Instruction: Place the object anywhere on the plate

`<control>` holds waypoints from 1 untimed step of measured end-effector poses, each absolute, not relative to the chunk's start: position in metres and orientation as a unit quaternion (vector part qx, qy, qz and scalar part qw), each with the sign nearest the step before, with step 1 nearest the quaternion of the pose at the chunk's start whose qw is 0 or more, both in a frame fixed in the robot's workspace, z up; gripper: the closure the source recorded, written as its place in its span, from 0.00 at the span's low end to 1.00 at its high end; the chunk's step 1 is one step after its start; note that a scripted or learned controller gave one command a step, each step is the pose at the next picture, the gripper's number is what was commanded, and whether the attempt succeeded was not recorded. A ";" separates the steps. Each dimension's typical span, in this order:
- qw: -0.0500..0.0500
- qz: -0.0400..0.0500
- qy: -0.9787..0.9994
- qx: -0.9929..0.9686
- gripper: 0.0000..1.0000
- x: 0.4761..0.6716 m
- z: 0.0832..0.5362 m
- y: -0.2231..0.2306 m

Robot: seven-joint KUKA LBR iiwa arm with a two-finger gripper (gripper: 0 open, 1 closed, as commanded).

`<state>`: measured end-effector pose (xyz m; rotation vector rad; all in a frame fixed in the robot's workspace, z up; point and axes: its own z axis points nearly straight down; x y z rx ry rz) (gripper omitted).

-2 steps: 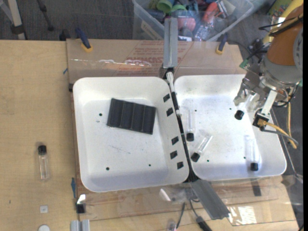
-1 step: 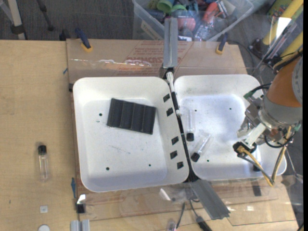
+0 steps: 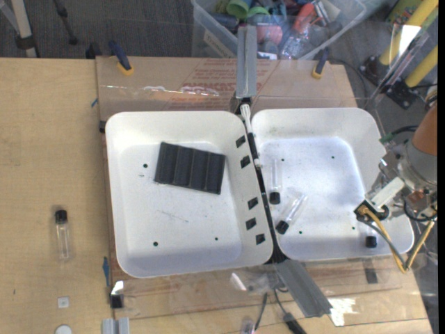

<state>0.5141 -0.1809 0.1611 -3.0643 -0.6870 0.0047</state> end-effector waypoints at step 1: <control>0.000 0.001 -0.220 -0.975 1.00 0.558 0.235 -0.193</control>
